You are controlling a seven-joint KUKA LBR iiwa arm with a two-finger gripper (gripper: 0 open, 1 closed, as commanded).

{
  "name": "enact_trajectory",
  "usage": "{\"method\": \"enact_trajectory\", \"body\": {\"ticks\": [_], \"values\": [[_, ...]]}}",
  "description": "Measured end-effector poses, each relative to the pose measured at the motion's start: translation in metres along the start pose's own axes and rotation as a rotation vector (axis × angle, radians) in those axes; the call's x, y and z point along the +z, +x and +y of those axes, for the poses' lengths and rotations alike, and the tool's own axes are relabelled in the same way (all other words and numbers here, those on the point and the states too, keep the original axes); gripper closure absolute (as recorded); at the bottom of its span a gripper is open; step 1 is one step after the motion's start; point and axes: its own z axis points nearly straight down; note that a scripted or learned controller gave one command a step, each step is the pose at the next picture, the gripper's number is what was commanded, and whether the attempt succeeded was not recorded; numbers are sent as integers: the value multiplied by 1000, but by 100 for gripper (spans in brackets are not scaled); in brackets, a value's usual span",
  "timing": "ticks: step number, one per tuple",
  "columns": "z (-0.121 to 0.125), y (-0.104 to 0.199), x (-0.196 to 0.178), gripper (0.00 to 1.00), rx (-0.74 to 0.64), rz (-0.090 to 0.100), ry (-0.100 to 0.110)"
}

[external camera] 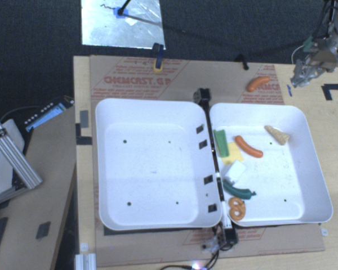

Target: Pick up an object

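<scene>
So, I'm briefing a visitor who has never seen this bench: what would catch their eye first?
Probably the cluster of toy food in the right bin: an orange sausage, a green strip, a yellow piece and a pretzel, mostly near the divider. A second orange sausage lies outside on the cardboard behind that bin. The gripper hangs off to the far right, above the bench.

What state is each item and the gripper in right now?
Gripper: raised beyond the right bin's far corner, holding nothing visible.
Orange sausage: lying in the right bin.
Second sausage: on the bench outside the bins.
Pretzel: flat, near corner.
</scene>
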Motion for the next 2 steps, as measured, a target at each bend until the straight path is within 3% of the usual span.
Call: {"method": "enact_trajectory", "body": {"ticks": [1, 2], "values": [[1, -43, -19, 100, -6, 3, 1], [1, -41, -95, 100, -11, 4, 2]]}}
